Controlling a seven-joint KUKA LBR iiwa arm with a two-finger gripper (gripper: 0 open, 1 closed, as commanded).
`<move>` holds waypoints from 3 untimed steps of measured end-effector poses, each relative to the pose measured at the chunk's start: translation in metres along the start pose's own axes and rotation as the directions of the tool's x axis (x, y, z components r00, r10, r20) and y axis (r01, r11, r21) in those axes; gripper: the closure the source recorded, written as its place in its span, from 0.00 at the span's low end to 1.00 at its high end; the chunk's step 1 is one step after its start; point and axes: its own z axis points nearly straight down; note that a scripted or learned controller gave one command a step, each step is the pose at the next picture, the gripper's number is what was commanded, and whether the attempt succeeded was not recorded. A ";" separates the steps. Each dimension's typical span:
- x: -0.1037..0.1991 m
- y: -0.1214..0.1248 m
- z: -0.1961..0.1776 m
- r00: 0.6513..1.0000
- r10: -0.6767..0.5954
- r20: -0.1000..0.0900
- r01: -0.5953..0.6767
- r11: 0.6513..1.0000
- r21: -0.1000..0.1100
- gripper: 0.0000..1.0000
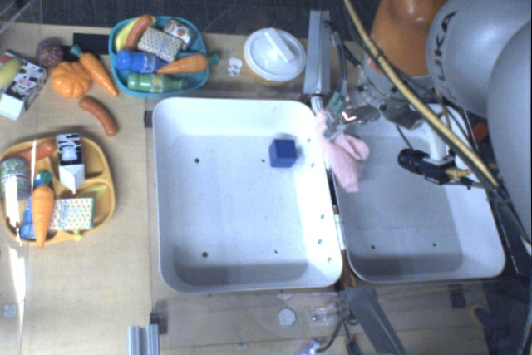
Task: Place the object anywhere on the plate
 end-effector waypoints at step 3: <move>0.111 0.036 -0.017 0.687 -0.726 0.000 0.726 0.687 -0.005 1.00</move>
